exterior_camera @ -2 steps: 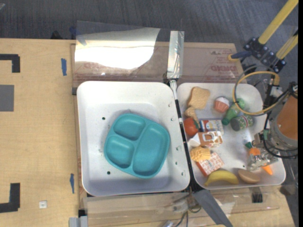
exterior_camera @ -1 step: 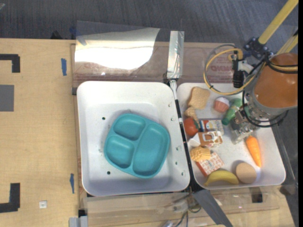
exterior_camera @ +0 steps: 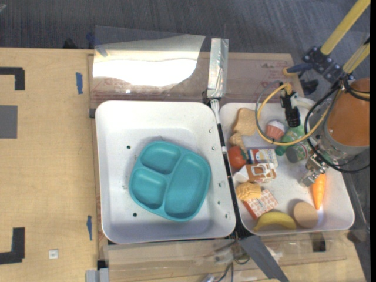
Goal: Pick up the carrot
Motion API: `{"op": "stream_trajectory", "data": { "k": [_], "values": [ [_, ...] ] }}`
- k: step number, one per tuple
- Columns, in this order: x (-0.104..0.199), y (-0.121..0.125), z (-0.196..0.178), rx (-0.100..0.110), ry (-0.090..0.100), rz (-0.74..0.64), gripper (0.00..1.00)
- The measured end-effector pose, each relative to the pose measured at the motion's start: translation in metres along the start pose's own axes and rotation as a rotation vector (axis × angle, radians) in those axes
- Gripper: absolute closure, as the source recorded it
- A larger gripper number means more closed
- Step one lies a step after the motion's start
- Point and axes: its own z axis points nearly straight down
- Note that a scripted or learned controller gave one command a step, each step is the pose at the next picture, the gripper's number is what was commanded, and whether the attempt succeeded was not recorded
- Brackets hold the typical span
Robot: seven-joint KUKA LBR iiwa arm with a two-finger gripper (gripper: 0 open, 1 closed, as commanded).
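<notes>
Carrot (exterior_camera: 318, 191) in right bin (exterior_camera: 343, 216), near its right wall, upright-ish, tip down, just above egg-like brown lump (exterior_camera: 305, 214); banana (exterior_camera: 275, 220) further left along front edge. Gripper (exterior_camera: 311, 170) at carrot's top end, touching or nearly so; cannot tell finger state, cables and arm (exterior_camera: 346, 122) in way. Step in hand, by look: closing in for grasp, not lift yet. Next move calls for: square alignment over carrot, firm close, straight lift clear of lump. Blue tray (exterior_camera: 170, 181) in left bin untouched.

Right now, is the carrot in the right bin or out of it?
In. The carrot lies inside the right bin, near its right wall, just above the tan egg-like item and right below the gripper.
</notes>
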Motion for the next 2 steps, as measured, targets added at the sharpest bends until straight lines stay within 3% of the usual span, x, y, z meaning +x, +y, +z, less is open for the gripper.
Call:
{"op": "stream_trajectory", "data": {
  "k": [1, 2],
  "values": [
    [0.010, -0.001, 0.001, 0.003, -0.008, -0.287, 1.00],
    [-0.011, -0.019, -0.096, -0.003, 0.001, -0.645, 1.00]
  ]
}}
